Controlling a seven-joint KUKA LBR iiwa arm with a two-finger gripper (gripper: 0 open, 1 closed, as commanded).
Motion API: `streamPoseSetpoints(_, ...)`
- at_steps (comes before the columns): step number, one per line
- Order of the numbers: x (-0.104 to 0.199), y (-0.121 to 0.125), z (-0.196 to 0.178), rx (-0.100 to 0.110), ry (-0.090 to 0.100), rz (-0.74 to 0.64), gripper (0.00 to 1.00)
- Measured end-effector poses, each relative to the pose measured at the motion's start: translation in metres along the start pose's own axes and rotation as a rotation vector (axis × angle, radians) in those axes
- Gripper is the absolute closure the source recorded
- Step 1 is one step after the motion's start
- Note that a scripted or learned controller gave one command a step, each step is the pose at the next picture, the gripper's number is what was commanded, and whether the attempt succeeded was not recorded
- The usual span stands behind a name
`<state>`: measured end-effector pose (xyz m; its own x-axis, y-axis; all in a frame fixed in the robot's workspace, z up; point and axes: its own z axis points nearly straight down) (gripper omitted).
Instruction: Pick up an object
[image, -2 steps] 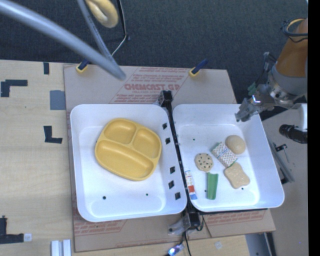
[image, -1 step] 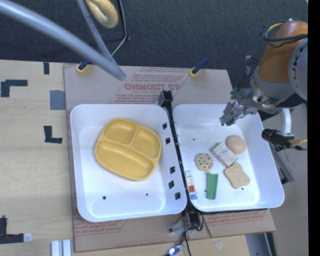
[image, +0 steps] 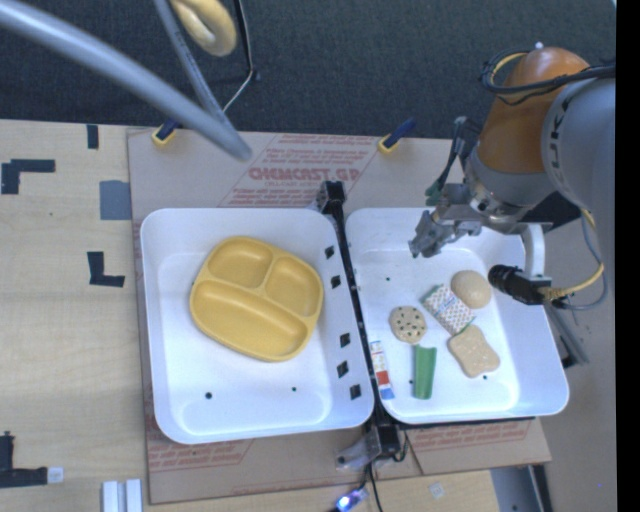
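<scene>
The right bin (image: 380, 250) holds a round cookie (image: 407, 323), a checkered packet (image: 447, 307), a pale bun (image: 471, 289), a tan cracker (image: 473, 351) and a green stick (image: 425, 371). My gripper (image: 428, 240) hangs above the bin's back part, up and left of the bun, with nothing visible between its fingers. The grey arm with its orange band (image: 530, 100) comes in from the upper right.
A yellow divided plate (image: 257, 297) lies in the left bin (image: 165, 300). A black divider (image: 345, 290) runs between the bins. A small red-and-white tube (image: 378, 362) lies along the right bin's left wall. A grey pole (image: 120, 70) crosses the upper left.
</scene>
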<state>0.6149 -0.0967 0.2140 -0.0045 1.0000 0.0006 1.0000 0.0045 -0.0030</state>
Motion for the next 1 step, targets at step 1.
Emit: streamPoseSetpoints(1, 0.0598, -0.0089, 0.0058, 0.000, 0.000, -0.001, 1.00)
